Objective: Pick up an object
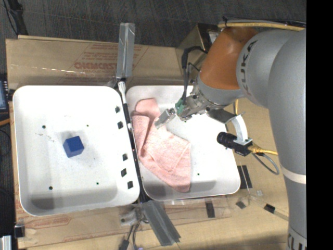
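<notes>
Camera view, one frame. You have two white bins side by side. The left bin (31, 139) carries a blue cube (74, 146), sitting left of centre on bare floor, well apart from all four walls; open room all round it.

The right bin (221, 178) carries a pink towel (164, 152), crumpled, running from the upper left corner down toward the front wall, its left edge lying along the divider side. Bare floor shows to the towel's right and at the bin's upper right.

The gripper (165, 117) hangs over the towel's upper part, near its folded edge, reaching in from the right. You cannot tell from this angle whether it is parted or closed, or whether it touches the cloth.
</notes>
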